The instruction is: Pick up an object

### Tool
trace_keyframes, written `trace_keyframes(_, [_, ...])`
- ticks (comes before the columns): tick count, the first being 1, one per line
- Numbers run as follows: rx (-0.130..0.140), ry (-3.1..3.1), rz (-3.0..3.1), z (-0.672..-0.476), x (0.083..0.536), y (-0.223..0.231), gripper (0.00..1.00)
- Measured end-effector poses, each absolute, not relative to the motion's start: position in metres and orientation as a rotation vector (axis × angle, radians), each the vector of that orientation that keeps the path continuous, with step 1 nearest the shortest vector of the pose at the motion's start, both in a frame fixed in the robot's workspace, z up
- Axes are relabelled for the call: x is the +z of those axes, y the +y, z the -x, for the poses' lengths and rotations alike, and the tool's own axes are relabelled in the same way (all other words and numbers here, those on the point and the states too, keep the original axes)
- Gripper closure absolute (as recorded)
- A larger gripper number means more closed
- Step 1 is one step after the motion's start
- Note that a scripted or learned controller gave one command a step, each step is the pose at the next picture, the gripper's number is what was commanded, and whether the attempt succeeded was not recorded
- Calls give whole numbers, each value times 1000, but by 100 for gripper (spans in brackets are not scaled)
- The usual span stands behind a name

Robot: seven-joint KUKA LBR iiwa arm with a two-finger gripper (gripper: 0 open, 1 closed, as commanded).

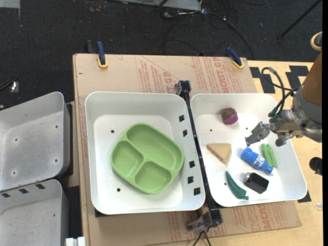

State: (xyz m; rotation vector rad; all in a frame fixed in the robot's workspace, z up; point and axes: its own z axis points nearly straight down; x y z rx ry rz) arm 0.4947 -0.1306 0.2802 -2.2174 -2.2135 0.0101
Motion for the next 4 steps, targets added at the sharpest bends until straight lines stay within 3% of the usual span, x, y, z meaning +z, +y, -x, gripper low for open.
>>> trace_keyframes(1, [1,-2222,2220,-496,285,-130,0])
trace_keyframes(4, [5,-2215,2221,-496,121,-132,0])
